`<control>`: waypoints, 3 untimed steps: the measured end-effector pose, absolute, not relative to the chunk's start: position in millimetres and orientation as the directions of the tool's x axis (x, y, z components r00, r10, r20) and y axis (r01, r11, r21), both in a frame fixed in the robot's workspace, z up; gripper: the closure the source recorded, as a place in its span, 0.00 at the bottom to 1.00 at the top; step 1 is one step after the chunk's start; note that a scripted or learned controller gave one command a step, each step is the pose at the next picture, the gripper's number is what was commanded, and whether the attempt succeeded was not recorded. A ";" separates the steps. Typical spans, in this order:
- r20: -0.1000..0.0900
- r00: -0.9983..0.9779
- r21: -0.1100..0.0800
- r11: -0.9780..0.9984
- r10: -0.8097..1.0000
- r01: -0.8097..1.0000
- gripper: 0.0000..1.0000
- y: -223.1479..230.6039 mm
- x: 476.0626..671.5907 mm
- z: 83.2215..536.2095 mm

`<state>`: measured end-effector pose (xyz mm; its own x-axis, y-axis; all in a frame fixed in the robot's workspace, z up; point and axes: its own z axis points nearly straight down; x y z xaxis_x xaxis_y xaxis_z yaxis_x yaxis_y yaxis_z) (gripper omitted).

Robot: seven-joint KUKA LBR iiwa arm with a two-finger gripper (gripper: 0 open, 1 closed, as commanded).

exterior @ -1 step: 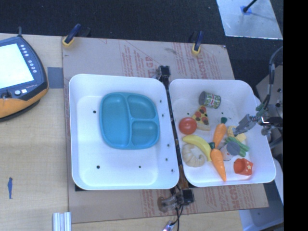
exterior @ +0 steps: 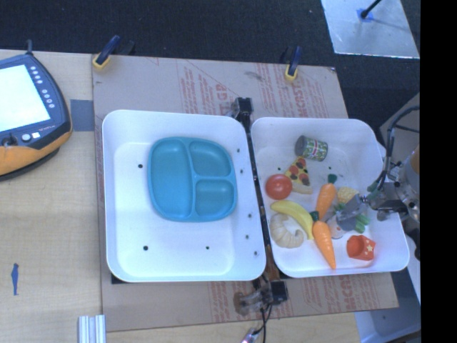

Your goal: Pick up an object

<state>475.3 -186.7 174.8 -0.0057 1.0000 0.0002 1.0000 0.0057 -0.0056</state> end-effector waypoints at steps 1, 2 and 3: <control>0.000 -0.007 -0.006 0.007 1.000 1.000 0.00 -176.1 536.6 90.5; -0.003 -0.008 -0.005 0.008 1.000 1.000 1.00 -177.7 536.9 101.3; 0.001 -0.006 -0.001 0.006 1.000 1.000 1.00 -136.0 481.0 197.4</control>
